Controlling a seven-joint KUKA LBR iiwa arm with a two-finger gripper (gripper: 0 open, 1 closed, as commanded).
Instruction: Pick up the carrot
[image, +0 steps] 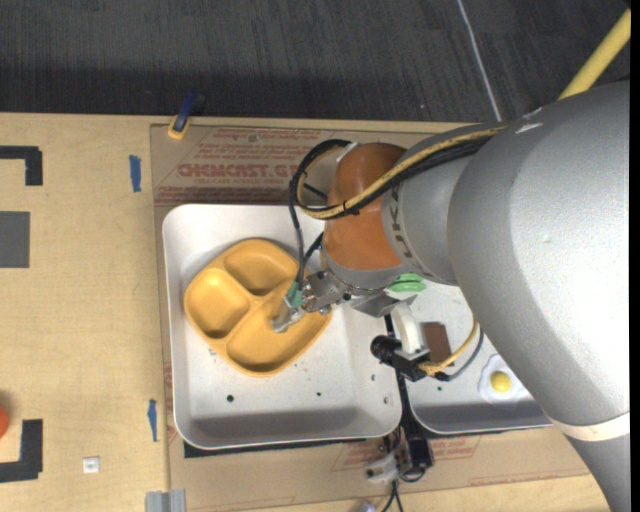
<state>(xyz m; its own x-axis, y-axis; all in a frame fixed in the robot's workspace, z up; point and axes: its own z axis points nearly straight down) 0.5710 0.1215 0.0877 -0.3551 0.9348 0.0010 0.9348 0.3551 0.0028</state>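
The arm (540, 260) is the biggest thing here. Its grey bulk takes up the right side of the frame, from the upper right corner to the lower right. Its orange band (365, 215) sits just above centre, with black and yellow cables looping over it.

Beneath it is the tan bench (80, 300), which runs across the frame below a dark strip of floor at the top. Black squares and short blue tape marks show on its left part.

The left bin (190, 400) lies in the middle of the frame. It is white and shallow, with a few dark specks on its floor near the lower edge. The right bin (470, 415) touches it on the right and is mostly covered by the arm.

A yellow dish (215, 295) with three hollows lies in the upper left part of the left bin, turned at a slant.

The gripper (292, 308) is down at the dish's right edge, over the hollow nearest centre frame. It is too small and cluttered to tell whether it is wide or narrow, or whether it holds anything.

A brown block (433, 338) sits in the right bin just below the wrist. A small yellow round thing (500, 381) lies further right, close to the arm's edge.

A blue and yellow clip (185, 113) rests on the bench at upper left. An orange-red sliver (3, 422) pokes in at the lower left edge, well apart from both bins. Where the carrot lies I cannot tell, and that sliver is cut off too much to name.
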